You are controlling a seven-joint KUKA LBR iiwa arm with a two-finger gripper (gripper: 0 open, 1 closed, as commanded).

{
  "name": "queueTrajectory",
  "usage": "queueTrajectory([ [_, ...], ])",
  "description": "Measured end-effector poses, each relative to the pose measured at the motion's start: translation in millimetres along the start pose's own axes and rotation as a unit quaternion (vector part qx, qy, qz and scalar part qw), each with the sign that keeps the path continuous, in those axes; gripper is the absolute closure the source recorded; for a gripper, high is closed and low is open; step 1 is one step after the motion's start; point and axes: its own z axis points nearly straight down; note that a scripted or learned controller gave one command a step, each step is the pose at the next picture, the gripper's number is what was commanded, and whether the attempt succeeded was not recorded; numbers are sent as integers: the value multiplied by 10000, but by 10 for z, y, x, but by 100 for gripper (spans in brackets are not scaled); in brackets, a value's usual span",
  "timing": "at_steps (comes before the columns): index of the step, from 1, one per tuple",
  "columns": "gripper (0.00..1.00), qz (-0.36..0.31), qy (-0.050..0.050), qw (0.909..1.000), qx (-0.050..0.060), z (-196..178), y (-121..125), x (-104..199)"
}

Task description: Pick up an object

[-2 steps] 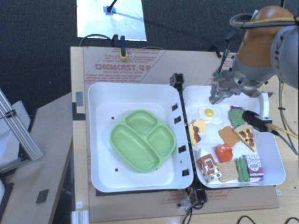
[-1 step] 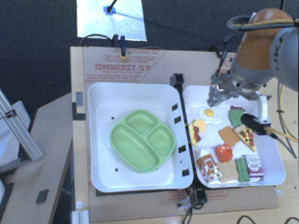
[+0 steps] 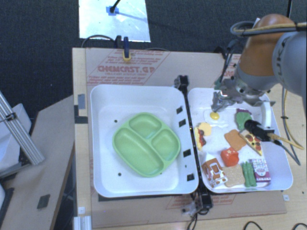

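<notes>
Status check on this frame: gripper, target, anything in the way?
Gripper low in right bin, over the fried egg. Nothing seen held. Toy food packed close by; green tray alone in left bin.

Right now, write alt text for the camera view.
A grey robot arm's gripper hangs low over a toy fried egg in the right white bin, which is crowded with toy food. The left white bin holds a green divided plate.
</notes>
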Motion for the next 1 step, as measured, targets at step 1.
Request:
queueTrajectory([
  [1,100,-16,4,10000,-16,-216,37,10],
])
